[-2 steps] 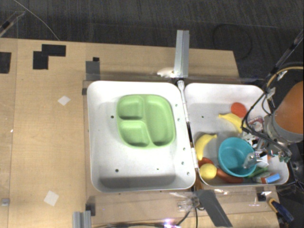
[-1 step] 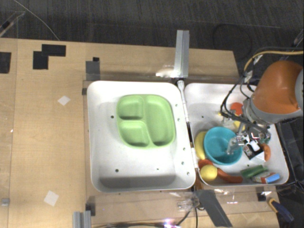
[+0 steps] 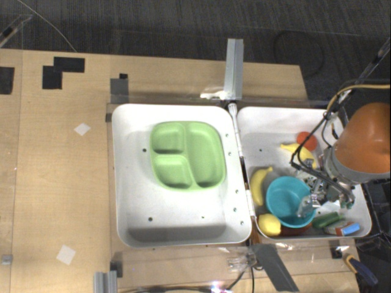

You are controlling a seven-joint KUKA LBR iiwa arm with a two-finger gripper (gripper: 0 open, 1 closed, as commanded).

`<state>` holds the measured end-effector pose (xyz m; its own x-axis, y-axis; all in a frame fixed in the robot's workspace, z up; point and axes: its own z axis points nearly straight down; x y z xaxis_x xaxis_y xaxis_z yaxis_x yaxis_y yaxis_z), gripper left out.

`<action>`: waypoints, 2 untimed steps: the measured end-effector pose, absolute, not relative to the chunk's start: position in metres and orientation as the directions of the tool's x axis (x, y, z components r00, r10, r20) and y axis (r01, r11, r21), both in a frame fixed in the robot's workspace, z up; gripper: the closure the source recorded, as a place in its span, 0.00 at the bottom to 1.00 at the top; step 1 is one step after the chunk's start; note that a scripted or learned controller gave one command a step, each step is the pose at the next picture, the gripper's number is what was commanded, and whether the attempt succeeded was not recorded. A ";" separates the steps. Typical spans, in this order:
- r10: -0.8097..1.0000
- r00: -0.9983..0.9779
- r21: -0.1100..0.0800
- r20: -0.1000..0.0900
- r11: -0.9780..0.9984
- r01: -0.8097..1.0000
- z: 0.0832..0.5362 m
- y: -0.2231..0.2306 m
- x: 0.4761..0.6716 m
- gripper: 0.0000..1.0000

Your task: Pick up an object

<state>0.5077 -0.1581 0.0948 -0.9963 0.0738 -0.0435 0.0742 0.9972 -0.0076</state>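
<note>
The end effector [image 3: 310, 205] hung at the 3 o'clock rim of the blue bowl [image 3: 287, 200] in the right bin [image 3: 269, 124]; whether it was spread or pressed together could not be told. A clean lift probably required pinching that rim squarely. The banana [image 3: 261, 184] at 9 o'clock and the lemon [image 3: 269, 224] at 7 o'clock crowded the bowl. The green divided plate [image 3: 186, 155] lay in the left bin [image 3: 131, 163].
</note>
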 end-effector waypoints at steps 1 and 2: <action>0.117 -0.993 0.000 -0.019 0.993 0.117 0.091 -0.164 0.603 0.00; 0.259 -0.966 0.001 -0.020 0.966 0.259 0.092 -0.141 0.577 0.00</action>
<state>0.5771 -0.1414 0.0919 -0.9656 0.2594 -0.0195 0.2594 0.9658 0.0012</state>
